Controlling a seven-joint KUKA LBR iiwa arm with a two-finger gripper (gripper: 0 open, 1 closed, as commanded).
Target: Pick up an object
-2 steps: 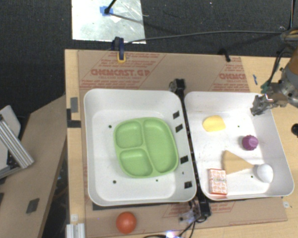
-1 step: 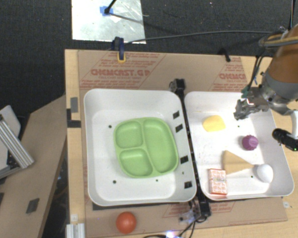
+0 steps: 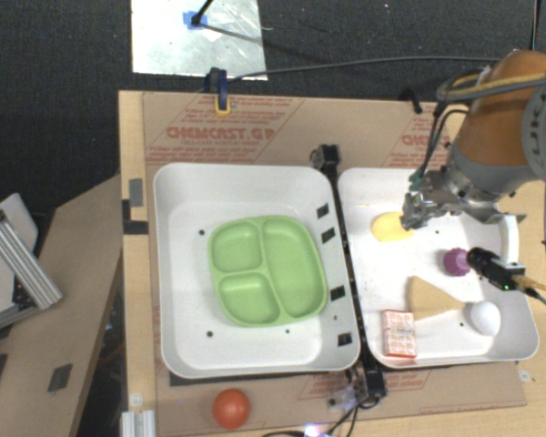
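1. Two white bins are sitting side by side on the table [image 3: 255, 135]: the left bin [image 3: 177, 244] and the right bin [image 3: 369, 189], as the camera view is showing them.
2. Yellow lump [image 3: 389, 227], the task's thing, is lying on the floor of the right bin, in its upper left part.
3. Pincer [image 3: 417, 209] is hanging just to the view's right of the yellow lump, at its upper edge. It is looking like contact, but I cannot tell for sure.
4. Pincer state: cannot tell whether apart or together. The yellow lump is sitting beside it on the bin floor.
5. Grey arm [image 3: 500, 116] with the orange band is reaching in above and to the right of the yellow lump.
6. Purple ball [image 3: 455, 261] is lying to the lower right of the yellow lump, apart from it.
7. Tan wedge [image 3: 429, 299] is lying below the yellow lump, slightly to the right.
8. White egg-shaped thing [image 3: 482, 317] is sitting farther to the lower right of the yellow lump, just beside the wedge's tip.
9. Small red-and-white box [image 3: 399, 332] is lying straight below the yellow lump, at the near rim.
10. Green divided plate [image 3: 267, 269] is lying in the left bin, left of the yellow lump and a little lower.
11. Orange ball [image 3: 230, 408] is sitting on the table outside both bins, far to the lower left of the yellow lump.
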